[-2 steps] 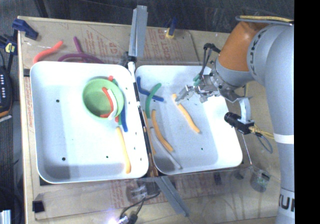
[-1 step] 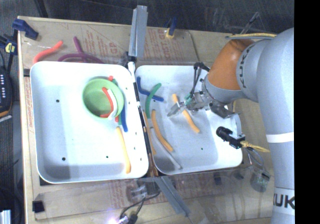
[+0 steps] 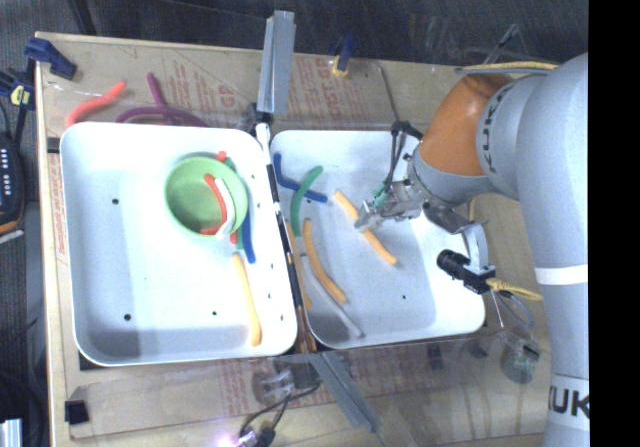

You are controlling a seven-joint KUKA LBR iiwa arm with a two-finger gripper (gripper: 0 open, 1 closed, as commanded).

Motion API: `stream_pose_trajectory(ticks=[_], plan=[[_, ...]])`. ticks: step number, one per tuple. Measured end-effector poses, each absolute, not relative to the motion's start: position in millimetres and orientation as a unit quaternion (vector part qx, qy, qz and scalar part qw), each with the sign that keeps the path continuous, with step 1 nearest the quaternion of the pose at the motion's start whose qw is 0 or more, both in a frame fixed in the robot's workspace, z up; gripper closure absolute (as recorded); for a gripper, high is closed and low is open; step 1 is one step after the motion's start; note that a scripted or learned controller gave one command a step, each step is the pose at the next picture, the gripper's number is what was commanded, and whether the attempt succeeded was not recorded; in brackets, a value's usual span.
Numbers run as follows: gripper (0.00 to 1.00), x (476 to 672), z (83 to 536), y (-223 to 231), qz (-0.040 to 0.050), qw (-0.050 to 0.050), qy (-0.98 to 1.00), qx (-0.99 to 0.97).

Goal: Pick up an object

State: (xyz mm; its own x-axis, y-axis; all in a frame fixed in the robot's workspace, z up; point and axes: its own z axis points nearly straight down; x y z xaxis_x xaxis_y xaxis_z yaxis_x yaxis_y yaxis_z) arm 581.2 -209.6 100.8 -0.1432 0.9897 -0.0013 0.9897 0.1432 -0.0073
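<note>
My gripper (image 3: 368,218) hangs low in the right bin (image 3: 440,305), right over the middle of a short orange stick (image 3: 383,248) that lies slanted on the bin floor. The gripper body hides the part of the stick beneath it, so I cannot make out whether it touches the stick. A longer orange stick (image 3: 322,265) lies to the left. A green curved piece (image 3: 303,193) and a blue piece (image 3: 288,182) sit by the bin's left wall. A thin grey stick (image 3: 345,313) rests near the front.
The left bin (image 3: 100,285) holds a green bowl (image 3: 192,200) with a red piece (image 3: 216,188) in it, a blue stick (image 3: 246,240) and a yellow stick (image 3: 248,300). Red and purple pieces (image 3: 120,100) lie on the bench behind it. The arm's elbow fills the right side.
</note>
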Motion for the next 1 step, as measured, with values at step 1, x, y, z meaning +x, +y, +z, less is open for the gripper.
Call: stream_pose_trajectory(ticks=[1], plan=[[1.0,613.4,202.7,-166.3,-0.0002,0.001,-0.757,-0.653]])
